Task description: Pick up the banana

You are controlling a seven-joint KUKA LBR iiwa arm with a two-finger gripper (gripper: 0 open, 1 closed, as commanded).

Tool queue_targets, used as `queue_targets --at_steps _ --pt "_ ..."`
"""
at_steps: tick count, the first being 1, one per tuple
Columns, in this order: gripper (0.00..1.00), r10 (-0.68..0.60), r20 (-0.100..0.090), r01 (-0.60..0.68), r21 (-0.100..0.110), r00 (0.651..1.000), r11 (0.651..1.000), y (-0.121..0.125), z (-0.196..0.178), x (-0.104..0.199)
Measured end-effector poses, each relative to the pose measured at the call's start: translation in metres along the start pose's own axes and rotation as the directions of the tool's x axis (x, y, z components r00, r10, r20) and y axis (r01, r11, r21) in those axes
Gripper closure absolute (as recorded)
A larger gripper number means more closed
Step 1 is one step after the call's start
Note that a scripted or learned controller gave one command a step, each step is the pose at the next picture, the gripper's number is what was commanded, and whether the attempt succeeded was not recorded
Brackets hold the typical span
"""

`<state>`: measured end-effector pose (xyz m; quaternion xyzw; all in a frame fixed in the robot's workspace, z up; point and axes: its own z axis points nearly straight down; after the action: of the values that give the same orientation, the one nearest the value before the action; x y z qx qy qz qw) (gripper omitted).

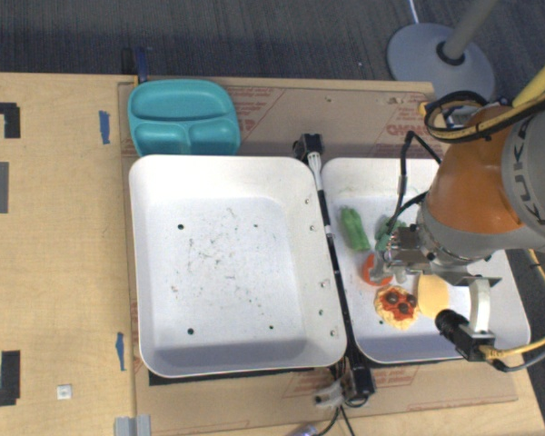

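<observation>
Hovering over right bin point(372, 173), arm point(472, 189) hides most of banana point(433, 291); long axis unclear; jaws' state untellable.

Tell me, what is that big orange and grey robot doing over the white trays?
The robot arm is reaching down into the right tray, where some toy food lies: a green piece, a red piece, a yellow piece with red dots and a pale yellow piece. It is meant to pick up a banana. Its body hides its gripper, so a grasp cannot be judged. A teal dish sits behind the left tray.
</observation>
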<state>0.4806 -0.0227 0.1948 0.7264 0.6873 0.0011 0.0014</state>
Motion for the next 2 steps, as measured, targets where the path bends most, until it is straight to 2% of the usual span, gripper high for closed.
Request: queue_targets --at_steps 1,2 --pt "1.0 0.286 0.002 -0.286 0.003 0.958 0.958 0.003 0.0109 -0.0816" --pt "1.0 0.285 0.002 -0.285 0.002 0.959 0.959 0.0037 0.0009 -0.0814"
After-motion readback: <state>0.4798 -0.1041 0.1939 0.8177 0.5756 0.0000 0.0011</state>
